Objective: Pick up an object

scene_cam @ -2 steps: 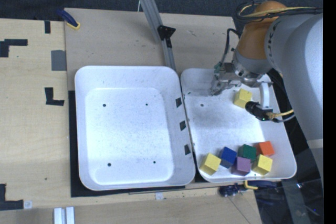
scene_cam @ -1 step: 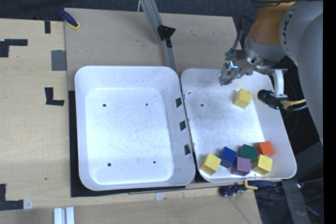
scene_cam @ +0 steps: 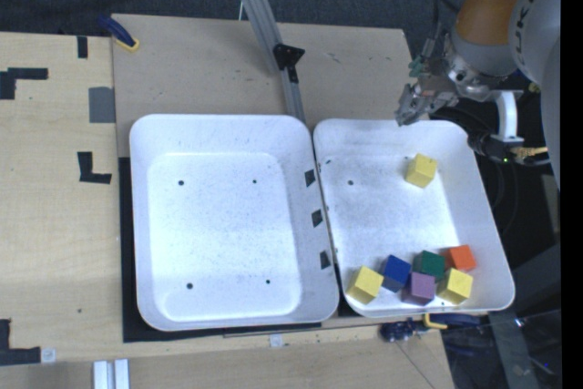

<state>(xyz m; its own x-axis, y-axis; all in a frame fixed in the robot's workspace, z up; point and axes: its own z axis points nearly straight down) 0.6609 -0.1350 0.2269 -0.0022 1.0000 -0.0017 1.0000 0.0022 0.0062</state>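
Note:
My gripper (scene_cam: 410, 109) hangs over the far edge of the right bin (scene_cam: 364, 223), with nothing visible between its tips. A lone yellow cube (scene_cam: 421, 170) lies in that bin, just below and slightly right of the gripper. Along the bin's near edge several cubes cluster together: a yellow cube (scene_cam: 366, 284), a blue cube (scene_cam: 396, 271), a purple cube (scene_cam: 422, 286), a green cube (scene_cam: 429, 264), another yellow cube (scene_cam: 457, 285) and an orange cube (scene_cam: 462, 258).
The left bin (scene_cam: 219, 223) sits beside the right one. A slanted metal pole (scene_cam: 264, 23) crosses the bench behind the bins. A blue and yellow tool (scene_cam: 118, 32) lies at the bench's far left.

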